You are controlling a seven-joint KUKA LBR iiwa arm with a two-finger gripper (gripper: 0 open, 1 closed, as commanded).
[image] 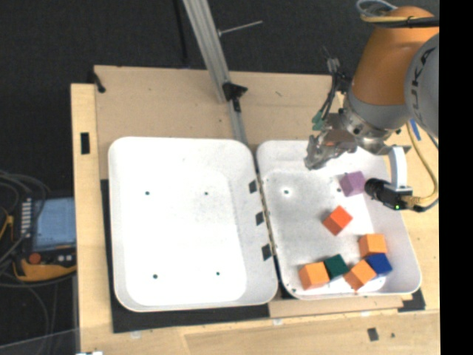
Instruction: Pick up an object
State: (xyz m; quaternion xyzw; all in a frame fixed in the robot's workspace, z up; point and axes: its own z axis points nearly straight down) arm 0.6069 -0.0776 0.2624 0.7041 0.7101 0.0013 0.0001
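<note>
— Nearest the lens, right bin [292, 198], 6 o'clock edge?
— Orange cube [314, 274], green cube [336, 265], second orange cube [362, 274], blue cube [378, 263], third orange cube [372, 244], clustered and touching.
— Centre?
— Red-orange cube [338, 220], tilted, apart. Purple cube [352, 183] at 1 o'clock.
— Gripper [319, 157]?
— Hung over the bin's 12 o'clock rim, nothing seen between its fingers; whether parted or closed could not be told.
— Left bin [185, 220]?
— White, at 9 o'clock.
</note>
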